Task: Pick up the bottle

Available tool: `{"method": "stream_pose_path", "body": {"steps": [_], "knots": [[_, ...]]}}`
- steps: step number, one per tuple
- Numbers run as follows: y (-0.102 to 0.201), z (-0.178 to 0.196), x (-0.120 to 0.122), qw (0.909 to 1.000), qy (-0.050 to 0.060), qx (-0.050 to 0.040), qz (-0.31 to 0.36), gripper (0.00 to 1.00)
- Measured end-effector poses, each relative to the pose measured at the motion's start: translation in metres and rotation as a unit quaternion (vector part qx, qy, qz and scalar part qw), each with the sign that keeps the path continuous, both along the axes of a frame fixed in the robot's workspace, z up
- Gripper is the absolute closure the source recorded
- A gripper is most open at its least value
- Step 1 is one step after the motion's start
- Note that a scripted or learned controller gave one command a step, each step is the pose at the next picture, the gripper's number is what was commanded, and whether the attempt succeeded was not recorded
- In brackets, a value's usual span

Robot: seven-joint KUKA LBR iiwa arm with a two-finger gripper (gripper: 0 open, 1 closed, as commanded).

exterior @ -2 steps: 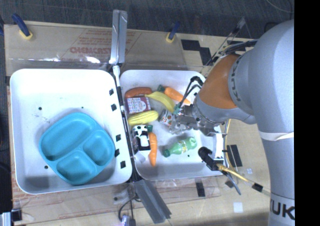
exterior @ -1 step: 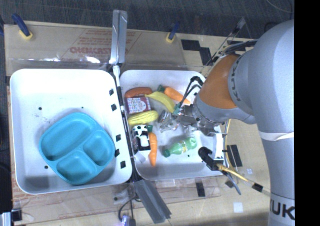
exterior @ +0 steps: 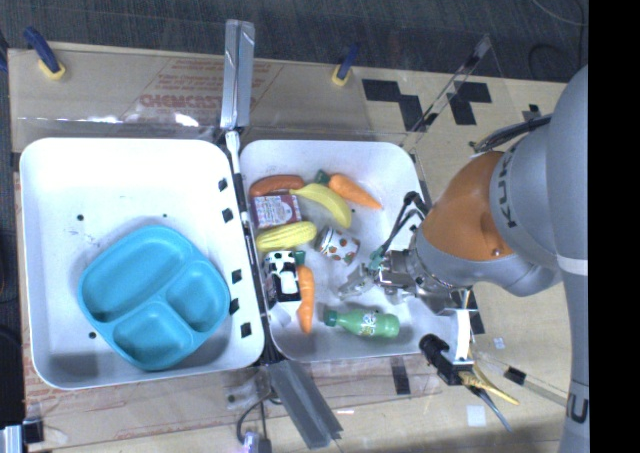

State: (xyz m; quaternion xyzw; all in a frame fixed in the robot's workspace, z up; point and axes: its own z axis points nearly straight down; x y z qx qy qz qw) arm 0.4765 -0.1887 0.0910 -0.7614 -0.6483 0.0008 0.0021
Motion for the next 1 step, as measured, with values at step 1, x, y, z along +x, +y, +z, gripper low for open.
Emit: {"method": "stream_pose_path", "body": {"steps": [1], "knots": [[-0.0111, 0.0005, -0.0003, 0.9626, 0.0, -0.001, -0.271, 0.0]]}}
